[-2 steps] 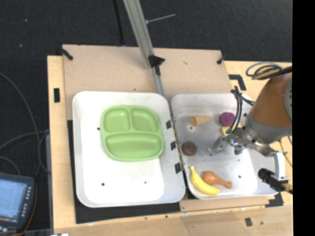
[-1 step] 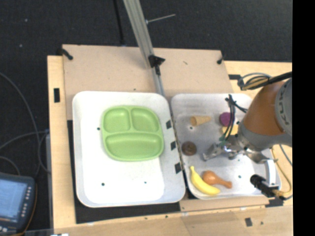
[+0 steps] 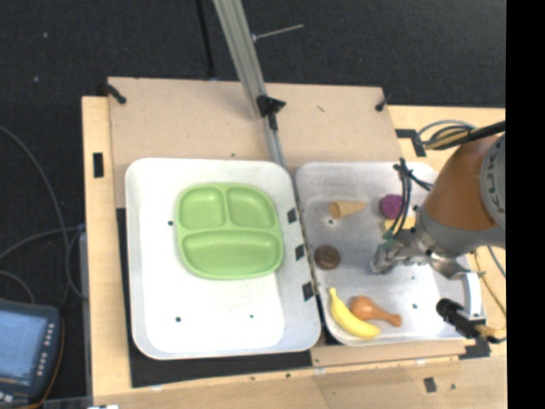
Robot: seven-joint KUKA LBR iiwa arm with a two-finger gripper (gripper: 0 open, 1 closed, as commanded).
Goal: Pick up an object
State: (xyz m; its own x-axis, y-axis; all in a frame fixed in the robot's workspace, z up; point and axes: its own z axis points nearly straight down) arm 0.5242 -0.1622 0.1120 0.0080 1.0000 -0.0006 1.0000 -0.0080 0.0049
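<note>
Two white bins sit side by side: the left bin [image 3: 153, 313] and the right bin [image 3: 341, 177]. One green divided plate [image 3: 229, 232] lies in the left. In the right are one banana [image 3: 347, 317], one carrot [image 3: 373, 310], one cone [image 3: 347, 208], one brown ball [image 3: 327, 256] and one purple piece [image 3: 391, 204].

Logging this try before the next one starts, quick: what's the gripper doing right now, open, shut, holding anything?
Gripper: low in the right bin, nothing visibly held; open or shut cannot be told from this view.

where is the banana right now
The banana lies at the near left corner of the right bin, beside the orange carrot-like toy.
</note>
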